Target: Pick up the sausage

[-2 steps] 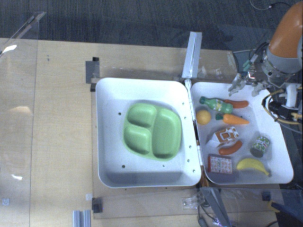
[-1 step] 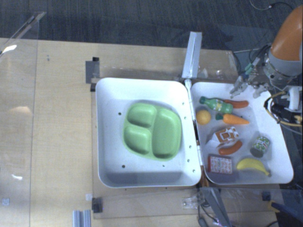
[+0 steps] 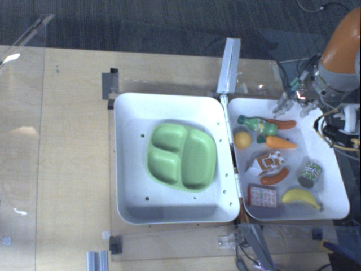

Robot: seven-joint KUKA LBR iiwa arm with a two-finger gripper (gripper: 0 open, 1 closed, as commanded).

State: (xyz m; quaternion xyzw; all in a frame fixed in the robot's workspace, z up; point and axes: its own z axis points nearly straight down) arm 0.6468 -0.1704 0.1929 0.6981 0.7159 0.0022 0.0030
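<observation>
The sausage (image 3: 274,176), reddish-brown and short, lies in the near half of the right bin (image 3: 338,199), between a small printed carton (image 3: 269,161) and a can (image 3: 309,174). My gripper (image 3: 294,107) hangs over the bin's far edge, open, with nothing between its fingers. A thin red-orange piece (image 3: 285,125) lies just below its fingertips. The sausage is well toward the near side of the gripper, apart from it.
The right bin also holds a green bottle (image 3: 256,124), a carrot (image 3: 280,143), a yellow round fruit (image 3: 242,139), a banana (image 3: 300,197) and a red patterned box (image 3: 262,196). In the left bin (image 3: 130,151) sits a green divided tray (image 3: 182,156). Cables (image 3: 338,131) hang at the right.
</observation>
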